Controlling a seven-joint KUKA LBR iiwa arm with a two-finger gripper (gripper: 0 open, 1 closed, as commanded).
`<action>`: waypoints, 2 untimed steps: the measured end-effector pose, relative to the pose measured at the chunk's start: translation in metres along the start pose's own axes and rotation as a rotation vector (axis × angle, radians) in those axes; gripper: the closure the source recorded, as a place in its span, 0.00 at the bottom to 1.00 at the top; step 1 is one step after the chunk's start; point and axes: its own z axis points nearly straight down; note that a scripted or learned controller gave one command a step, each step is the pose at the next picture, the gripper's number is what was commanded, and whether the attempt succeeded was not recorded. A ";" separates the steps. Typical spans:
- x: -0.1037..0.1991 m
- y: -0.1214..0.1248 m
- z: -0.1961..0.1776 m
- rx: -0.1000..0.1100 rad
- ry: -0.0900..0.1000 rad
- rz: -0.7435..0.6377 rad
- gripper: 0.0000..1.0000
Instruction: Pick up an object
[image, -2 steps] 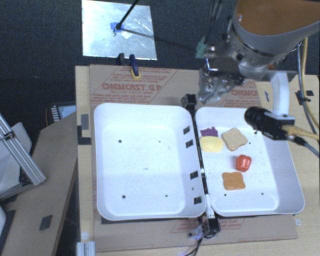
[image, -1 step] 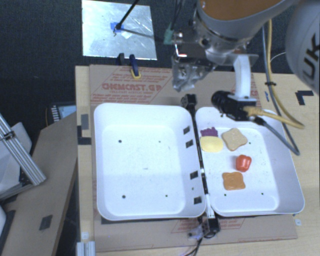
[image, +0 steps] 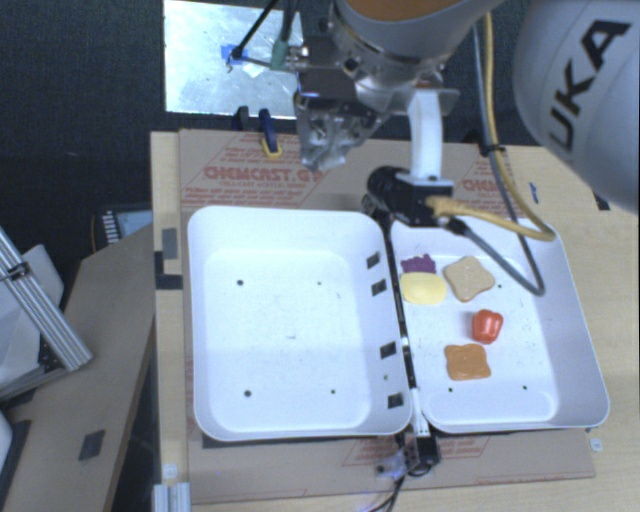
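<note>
Hanging above the far edge of the worktop (image: 170, 300), the grey arm's pincer (image: 325, 150) sits over the brown cardboard sheet (image: 240, 180) printed with red lettering, just beyond the back rim of the left bin (image: 280, 330). Whether its fingers are apart or together cannot be told from this slanted overhead view; nothing is visible between them.

All the small objects lie in the right bin (image: 560, 350), grouped toward its left half. A purple piece (image: 418, 265) rests nearest the divide, touching a pale yellow oval (image: 424, 290) just in front of it. Beside them sits a tan, toast-shaped slice (image: 468, 278). Closer to the camera are a red-orange pepper-like item (image: 486, 325) and, nearer still, a flat orange piece (image: 467, 361). These last two lie slightly apart from each other and from the rest.

A black fitting (image: 400, 195) with a yellow cable (image: 500, 220) and a grey hose (image: 500, 255) trails over the right bin's back corner. A blue and yellow clamp (image: 268, 135) grips the cardboard's far edge, to the pincer's left in the view.
</note>
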 end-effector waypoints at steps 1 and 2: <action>-0.037 -0.047 -0.021 0.001 0.000 0.008 1.00; 0.003 -0.014 -0.020 -0.001 0.000 0.002 1.00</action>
